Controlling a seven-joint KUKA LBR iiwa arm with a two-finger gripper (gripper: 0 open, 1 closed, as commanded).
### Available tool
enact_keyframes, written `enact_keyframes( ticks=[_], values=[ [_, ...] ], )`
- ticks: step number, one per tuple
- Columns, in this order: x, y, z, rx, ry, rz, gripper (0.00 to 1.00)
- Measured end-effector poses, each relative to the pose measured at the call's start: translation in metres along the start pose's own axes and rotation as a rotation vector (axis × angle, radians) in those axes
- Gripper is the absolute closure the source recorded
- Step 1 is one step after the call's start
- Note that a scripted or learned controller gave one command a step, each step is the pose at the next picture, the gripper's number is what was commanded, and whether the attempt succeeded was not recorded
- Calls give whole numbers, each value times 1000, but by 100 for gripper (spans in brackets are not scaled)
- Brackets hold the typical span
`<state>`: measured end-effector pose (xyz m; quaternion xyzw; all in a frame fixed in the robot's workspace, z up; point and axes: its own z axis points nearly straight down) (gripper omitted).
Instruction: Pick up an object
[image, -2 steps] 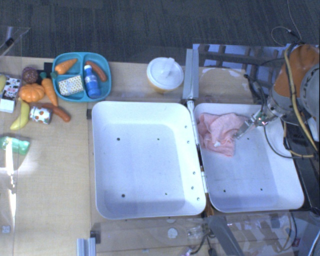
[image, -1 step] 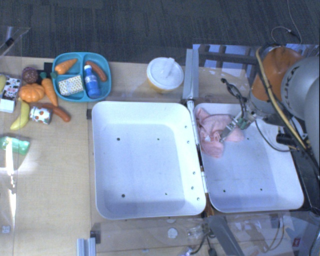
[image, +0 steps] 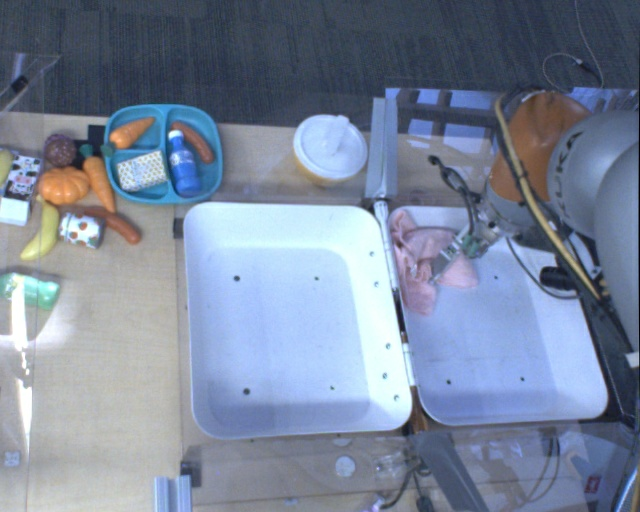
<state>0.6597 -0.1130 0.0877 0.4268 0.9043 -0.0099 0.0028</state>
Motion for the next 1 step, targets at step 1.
enact_keyframes(
  ticks=[1],
  values=[
    [4,7,0,-8,11,171,0]
  ],
)
